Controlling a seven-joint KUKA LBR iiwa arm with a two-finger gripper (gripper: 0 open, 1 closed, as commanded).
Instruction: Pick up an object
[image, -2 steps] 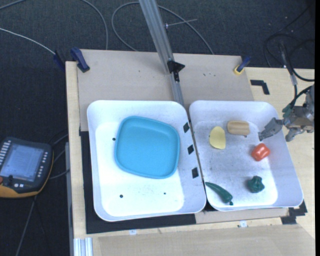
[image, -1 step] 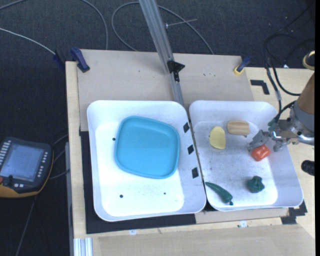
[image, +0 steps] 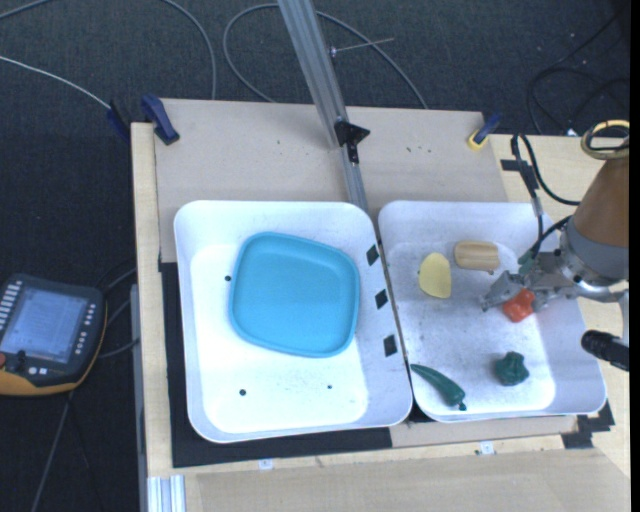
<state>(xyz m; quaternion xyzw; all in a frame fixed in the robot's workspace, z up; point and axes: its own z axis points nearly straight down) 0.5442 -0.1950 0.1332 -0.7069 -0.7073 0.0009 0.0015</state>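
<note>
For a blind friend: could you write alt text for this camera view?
A robot arm's gripper sits over a small red object in the right bin, among yellow, tan and green toy foods. The left bin holds a blue plate.

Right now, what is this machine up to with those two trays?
The robot arm reaches into the right bin, its gripper low over a small red-orange object. Whether it has hold of it is unclear. A yellow piece, a tan block, a green lump and a green pepper lie nearby. The left bin holds a blue plate.
</note>
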